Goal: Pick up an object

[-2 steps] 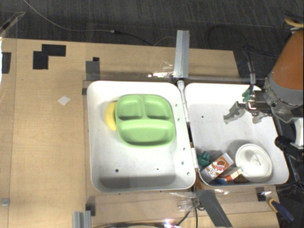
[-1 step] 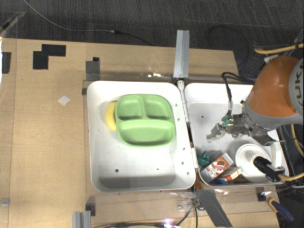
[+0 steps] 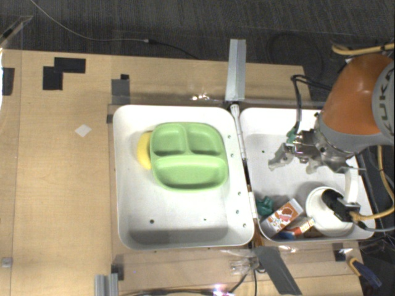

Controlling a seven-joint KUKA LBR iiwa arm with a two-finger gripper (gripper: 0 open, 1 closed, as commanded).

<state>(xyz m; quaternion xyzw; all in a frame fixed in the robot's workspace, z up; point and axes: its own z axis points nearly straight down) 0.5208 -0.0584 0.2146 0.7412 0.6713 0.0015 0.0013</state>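
From my remote seat, the pale wooden surface (image 3: 55, 177) on the far left carries a few black tape marks. Next comes the left shallow white bin (image 3: 126, 190), where a small yellow rounded object (image 3: 143, 151) peeks out from under the left edge of a green plastic tray with three compartments (image 3: 187, 155), which lies flat in the bin's upper half. A metal divider separates it from the right shallow white bin (image 3: 259, 131). In that bin's near left corner sits a cluster of candidates for picking: a small teal-green object (image 3: 266, 203), just beside a red and white packet (image 3: 285, 216). The gripper (image 3: 281, 156) hangs above the bin's middle, apart from that cluster; I cannot tell whether it is released or clenched. The grey arm with its orange band (image 3: 355, 100) fills the right.
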